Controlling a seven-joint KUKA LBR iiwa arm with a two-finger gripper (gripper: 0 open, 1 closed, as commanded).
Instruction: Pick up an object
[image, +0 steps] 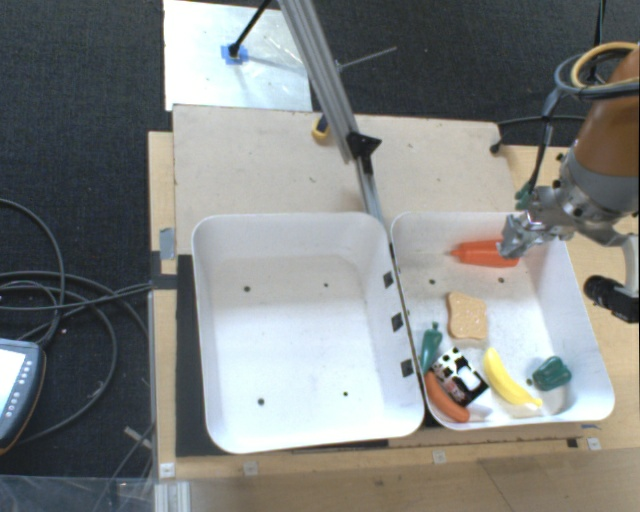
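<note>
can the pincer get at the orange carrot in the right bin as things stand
Probably yes. The pincer is already at the right end of the orange carrot, which lies alone on the right bin floor with nothing over it.

text: none legible | labels: none legible | brands: none | numbers: none | black-and-white patterned toy (461, 374) in right bin (575, 290): markings too small to read | screen of handheld device (10, 380) at left edge: glowing, content unreadable
</note>
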